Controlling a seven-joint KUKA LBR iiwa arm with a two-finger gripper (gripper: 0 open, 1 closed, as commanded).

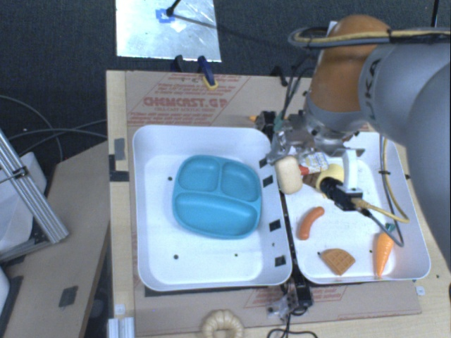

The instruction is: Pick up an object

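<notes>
A blue divided plate (216,196) lies in the left bin (158,259). At the divide between the bins, a cream, egg-like object (288,174) sits just under the gripper (290,148); whether the gripper is wide, narrow or clamped on it cannot be told. In the right bin (412,259) lie an orange sausage (310,222), a waffle-patterned cracker (338,261) and a carrot (382,253) near the right wall.

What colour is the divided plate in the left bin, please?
Light blue; the divided plate shows best in the camera view.
</notes>
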